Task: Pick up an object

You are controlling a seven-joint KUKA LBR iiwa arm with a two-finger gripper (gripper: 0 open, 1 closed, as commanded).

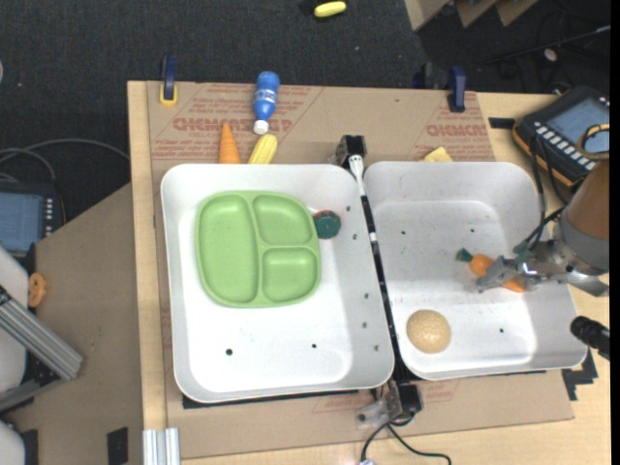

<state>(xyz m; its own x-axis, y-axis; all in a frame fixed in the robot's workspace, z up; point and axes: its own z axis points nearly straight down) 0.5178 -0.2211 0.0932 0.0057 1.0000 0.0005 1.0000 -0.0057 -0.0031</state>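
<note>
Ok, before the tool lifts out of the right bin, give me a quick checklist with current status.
1. Tool over the right bin: ok.
2. Tool at the orange object: ok.
3. Object seated between the tool's tips: cannot tell.
4. Tan ball apart from the tool: ok.
5. Green tray and teal object in the left bin, away from the arm: ok.
</note>
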